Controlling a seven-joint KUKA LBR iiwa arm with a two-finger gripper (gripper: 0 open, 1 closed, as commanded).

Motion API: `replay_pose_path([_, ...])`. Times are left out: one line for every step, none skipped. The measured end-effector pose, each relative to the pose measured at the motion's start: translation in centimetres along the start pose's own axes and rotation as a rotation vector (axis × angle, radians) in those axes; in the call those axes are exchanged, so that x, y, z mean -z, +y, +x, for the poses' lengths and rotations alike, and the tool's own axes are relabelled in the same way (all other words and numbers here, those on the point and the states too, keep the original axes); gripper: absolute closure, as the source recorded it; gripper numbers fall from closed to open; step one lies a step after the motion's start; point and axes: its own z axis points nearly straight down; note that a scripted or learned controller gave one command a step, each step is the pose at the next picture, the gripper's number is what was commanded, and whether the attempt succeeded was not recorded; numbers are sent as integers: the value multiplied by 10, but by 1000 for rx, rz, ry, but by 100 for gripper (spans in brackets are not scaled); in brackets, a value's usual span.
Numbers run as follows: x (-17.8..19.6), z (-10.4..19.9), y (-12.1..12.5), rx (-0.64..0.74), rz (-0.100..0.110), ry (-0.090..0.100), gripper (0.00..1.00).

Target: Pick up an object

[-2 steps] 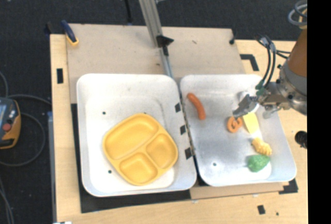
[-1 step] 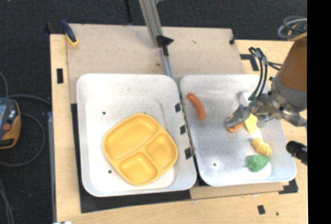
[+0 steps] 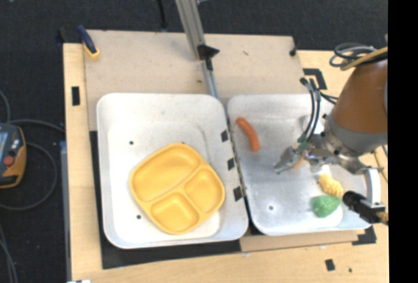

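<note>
You are hovering the claw (image 3: pixel 290 161), fingers apart and gripping nothing, in the right bin (image 3: pixel 274 210); the orange sausage (image 3: pixel 248 134) is lying at ten o'clock, so center before closing.

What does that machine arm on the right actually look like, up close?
The arm has a rounded orange-brown band above a grey wrist. Thin dark cables loop along its side and over its top. At its end sits a small metallic tool with slim fingers.
</note>
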Motion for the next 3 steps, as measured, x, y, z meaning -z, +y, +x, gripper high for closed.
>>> replay_pose_path([-61,6,-2,-1,0,0,0])
replay_pose_path([-47,4,0,-5,-8,-1,100])
replay_pose_path([17,-1,-1,2,-12,-2,100])
